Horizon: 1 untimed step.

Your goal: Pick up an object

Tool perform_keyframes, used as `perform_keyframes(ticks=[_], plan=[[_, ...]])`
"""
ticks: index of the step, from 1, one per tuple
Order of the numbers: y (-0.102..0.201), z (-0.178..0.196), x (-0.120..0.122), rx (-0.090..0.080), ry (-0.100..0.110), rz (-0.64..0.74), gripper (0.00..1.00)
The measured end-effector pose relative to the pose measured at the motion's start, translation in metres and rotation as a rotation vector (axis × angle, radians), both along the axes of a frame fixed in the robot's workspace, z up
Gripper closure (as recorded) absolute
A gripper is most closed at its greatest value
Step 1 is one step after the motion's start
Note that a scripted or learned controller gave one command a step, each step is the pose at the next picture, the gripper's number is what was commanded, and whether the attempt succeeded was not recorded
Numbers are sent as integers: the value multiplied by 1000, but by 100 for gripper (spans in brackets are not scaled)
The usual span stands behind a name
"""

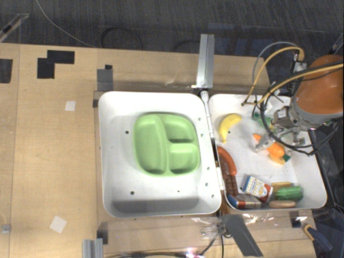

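1. On the table, the left bin (110,144) holds a green divided tray (165,143);
2. Right of that tray, the right bin (321,190) carries a banana (228,125), a sausage (228,162), a small carton (254,186) and a green item (289,192);
3. Farthest right of the tray, the pincer (280,135) hovers at an orange object (276,151); whether it is wide or narrow cannot be told; the step looks like the approach, and a centred closing comes next.
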<state>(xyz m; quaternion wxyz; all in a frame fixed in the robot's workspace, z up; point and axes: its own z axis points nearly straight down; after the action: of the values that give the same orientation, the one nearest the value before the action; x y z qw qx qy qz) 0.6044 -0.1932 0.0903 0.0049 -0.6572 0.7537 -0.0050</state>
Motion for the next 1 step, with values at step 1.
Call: perform_keyframes(ticks=[1], plan=[[2, 15, 4, -1, -11, 4, 100]])
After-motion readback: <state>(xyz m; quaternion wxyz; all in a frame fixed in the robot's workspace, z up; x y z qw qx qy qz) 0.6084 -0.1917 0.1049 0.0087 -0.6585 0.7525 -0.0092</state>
